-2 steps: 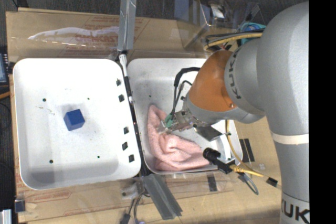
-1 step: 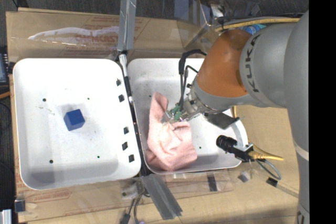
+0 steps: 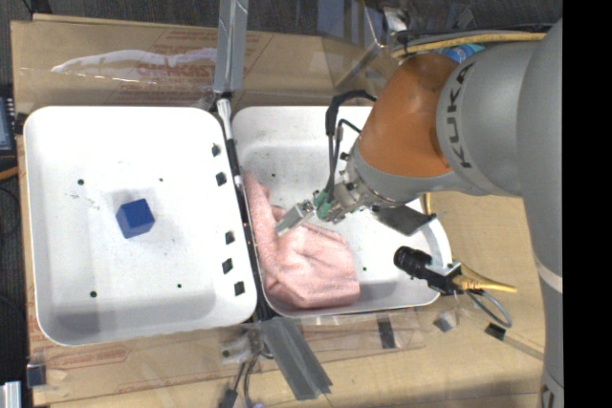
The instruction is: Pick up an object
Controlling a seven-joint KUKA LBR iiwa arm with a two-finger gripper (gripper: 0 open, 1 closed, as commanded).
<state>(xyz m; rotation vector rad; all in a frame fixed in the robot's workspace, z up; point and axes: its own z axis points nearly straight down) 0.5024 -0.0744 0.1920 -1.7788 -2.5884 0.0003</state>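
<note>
Two shallow white bins sit side by side on the counter (image 3: 67,48). The left bin (image 3: 57,139) holds a small blue cube (image 3: 136,217), lying left of its middle and well apart from the walls. The right bin (image 3: 287,131) holds a crumpled pink cloth (image 3: 308,261), bunched against the bin's left wall and reaching to its near edge. The grey arm (image 3: 488,124), with its orange band (image 3: 406,124), reaches in from the right over the right bin. Its jaws are down at the cloth's upper edge, just above or touching the fabric; I cannot tell whether they are wide or narrow, nor whether any cloth is between them.
</note>
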